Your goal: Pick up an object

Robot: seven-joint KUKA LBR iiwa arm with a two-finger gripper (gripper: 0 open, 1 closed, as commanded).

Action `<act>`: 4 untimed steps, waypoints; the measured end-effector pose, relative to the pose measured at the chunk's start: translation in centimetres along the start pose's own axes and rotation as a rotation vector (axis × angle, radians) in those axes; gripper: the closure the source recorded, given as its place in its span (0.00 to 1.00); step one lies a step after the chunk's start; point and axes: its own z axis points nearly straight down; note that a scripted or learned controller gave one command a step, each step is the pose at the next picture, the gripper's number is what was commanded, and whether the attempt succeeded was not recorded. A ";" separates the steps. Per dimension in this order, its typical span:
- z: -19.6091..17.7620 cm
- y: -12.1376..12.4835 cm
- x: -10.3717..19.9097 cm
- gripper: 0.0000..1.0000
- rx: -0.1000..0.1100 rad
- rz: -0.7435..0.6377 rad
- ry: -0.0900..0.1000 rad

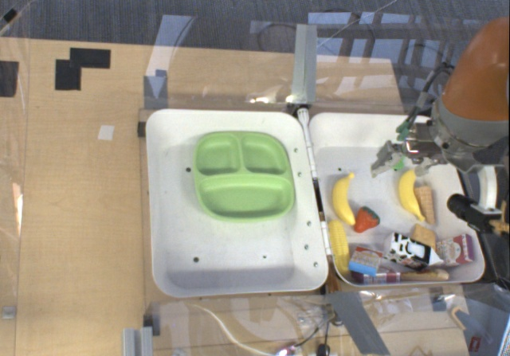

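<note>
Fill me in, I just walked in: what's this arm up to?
The arm's end effector hovers over the right bin, which holds two bananas, a strawberry and other toy food. Nothing shows between its fingers, so no object is picked yet. The left bin holds a green divided plate.

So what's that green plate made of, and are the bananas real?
The green plate looks like matte moulded plastic: one even colour, rounded compartments. The bananas seem to be toy plastic too, smooth, uniformly yellow and unspotted, though the camera view can't settle it.
</note>
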 end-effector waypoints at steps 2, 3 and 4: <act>-1.2 -0.5 1.4 0.00 -0.001 0.017 0.000; 9.6 1.1 1.7 0.00 0.001 -0.087 0.000; 13.4 -0.8 1.9 0.00 -0.013 -0.093 -0.001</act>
